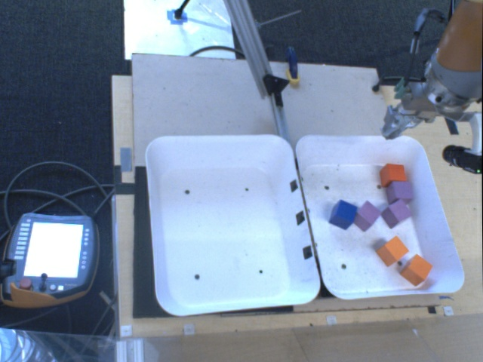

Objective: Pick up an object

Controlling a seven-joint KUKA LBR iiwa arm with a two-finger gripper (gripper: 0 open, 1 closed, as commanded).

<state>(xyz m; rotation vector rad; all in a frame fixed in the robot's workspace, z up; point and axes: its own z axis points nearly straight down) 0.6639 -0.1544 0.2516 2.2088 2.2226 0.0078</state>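
The right bin point(326, 164) holds several small blocks. An orange block point(392, 174) lies near its far right, with purple blocks point(399, 191) point(395, 213) point(367, 215) just below it and a blue block point(343, 214) to their left. Two more orange blocks point(392, 250) point(416, 269) sit near the front right corner. My gripper point(395, 127) hangs above the bin's far right rim, up and to the right of the blocks, with nothing seen between its fingers. How its fingers stand is not clear.
The left bin point(219, 277) sits beside the right one, with black clips along the shared edge. A slanted metal pole point(253, 44) crosses the back board. A teach pendant point(49, 259) lies on the floor at the left.
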